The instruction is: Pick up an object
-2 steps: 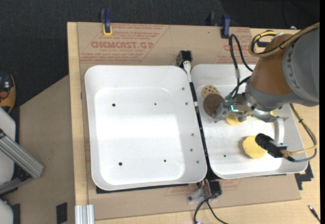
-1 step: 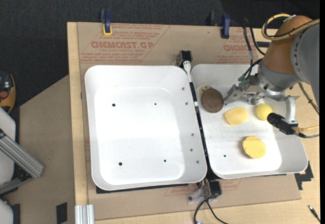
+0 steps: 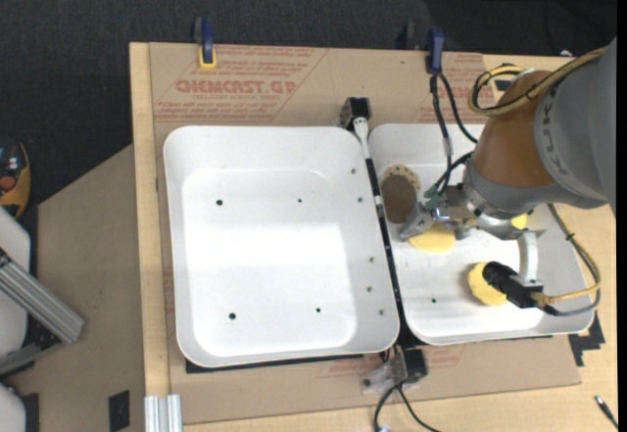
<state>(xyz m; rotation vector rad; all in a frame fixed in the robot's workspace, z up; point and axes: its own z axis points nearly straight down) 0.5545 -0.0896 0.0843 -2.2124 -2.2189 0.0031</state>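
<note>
In the right bin [image 3: 460, 322], my gripper [image 3: 434, 216] hangs low near the left wall, reached in from the right on the grey arm with its orange band [image 3: 509, 146]. A pale yellow, rounded object [image 3: 433, 242] lies just under and in front of the gripper, partly covered by it. To the gripper's left, against the wall between the bins, a brown object [image 3: 399, 195] stands. A second yellow object [image 3: 481, 283] lies toward the bin's front right. Whether anything is between the gripper's tips is hidden.
The left bin [image 3: 196, 224] lies beside the right one, the two sharing a middle wall. Both rest on a cardboard sheet [image 3: 245, 77] clamped at the back with blue clamps [image 3: 204, 33]. Cables [image 3: 446, 117] run over the right bin's back edge.
</note>
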